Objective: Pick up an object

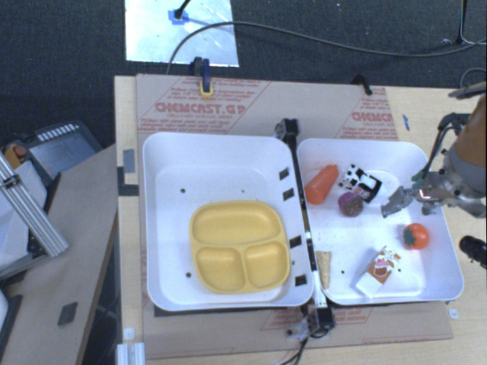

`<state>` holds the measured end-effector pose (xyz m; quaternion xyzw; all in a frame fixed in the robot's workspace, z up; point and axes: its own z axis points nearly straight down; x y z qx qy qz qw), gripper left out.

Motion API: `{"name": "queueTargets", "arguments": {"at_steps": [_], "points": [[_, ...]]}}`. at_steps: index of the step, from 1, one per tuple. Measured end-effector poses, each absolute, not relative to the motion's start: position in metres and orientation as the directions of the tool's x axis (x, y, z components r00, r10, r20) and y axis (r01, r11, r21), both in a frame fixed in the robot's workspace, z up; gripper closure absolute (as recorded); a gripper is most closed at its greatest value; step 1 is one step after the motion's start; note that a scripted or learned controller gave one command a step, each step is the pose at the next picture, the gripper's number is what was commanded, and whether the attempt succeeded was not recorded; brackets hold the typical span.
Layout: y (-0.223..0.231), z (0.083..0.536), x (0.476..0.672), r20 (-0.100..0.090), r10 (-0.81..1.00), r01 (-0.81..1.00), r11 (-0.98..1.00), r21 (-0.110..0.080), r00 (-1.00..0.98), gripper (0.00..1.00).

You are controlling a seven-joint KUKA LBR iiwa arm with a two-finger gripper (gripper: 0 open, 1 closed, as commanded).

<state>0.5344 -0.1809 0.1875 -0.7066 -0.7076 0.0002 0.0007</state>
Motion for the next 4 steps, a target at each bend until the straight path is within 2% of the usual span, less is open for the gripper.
{"name": "queueTargets", "arguments": {"at_steps": [2,3,4], "points": [[-0.190,0.087,0.531,0.000,1.000,1.000,0.001,0.001,-0.001,0.00],[-0.190,0.099,0.532,-0.001,1.000,1.000,0.001,0.003,-0.001,1.00],[-0.191,0.161,0.529,-0.002,1.000,1.000,0.003,0.004,-0.003,1.00]]}}
